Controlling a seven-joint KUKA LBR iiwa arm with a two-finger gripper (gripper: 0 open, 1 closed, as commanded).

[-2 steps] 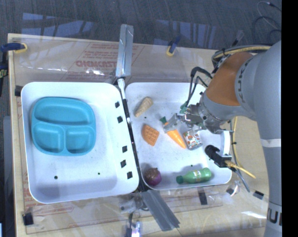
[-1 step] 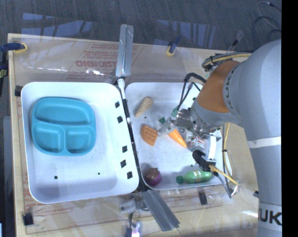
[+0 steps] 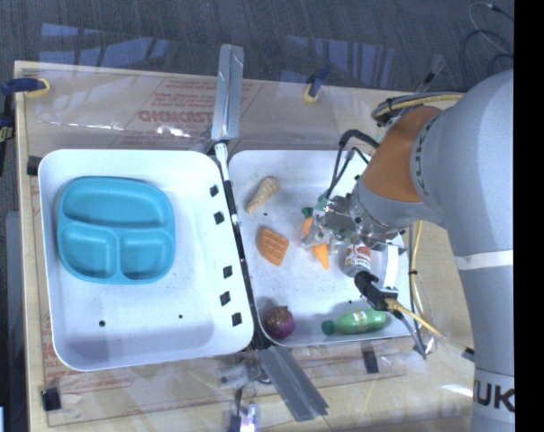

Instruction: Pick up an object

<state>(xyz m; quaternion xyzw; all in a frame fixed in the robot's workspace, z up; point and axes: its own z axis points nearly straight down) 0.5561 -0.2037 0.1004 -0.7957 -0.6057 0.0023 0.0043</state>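
My gripper (image 3: 329, 230) is low in the right bin (image 3: 294, 174), reaching in from the right, with its tip over a small orange carrot (image 3: 321, 256). The gripper's body hides part of the carrot, and I cannot tell whether they touch. An orange waffle-like piece (image 3: 272, 245) lies just left of it. A tan bread-like piece (image 3: 261, 193) rests toward the bin's back left. At the front edge sit a dark purple onion (image 3: 278, 320) and a green bottle (image 3: 355, 321) lying on its side.
The left bin (image 3: 128, 331) holds a blue divided tray (image 3: 115, 229). A raised divider (image 3: 231, 250) with black clips separates the bins. Cables (image 3: 416, 277) hang beside the wrist at the right bin's right side.
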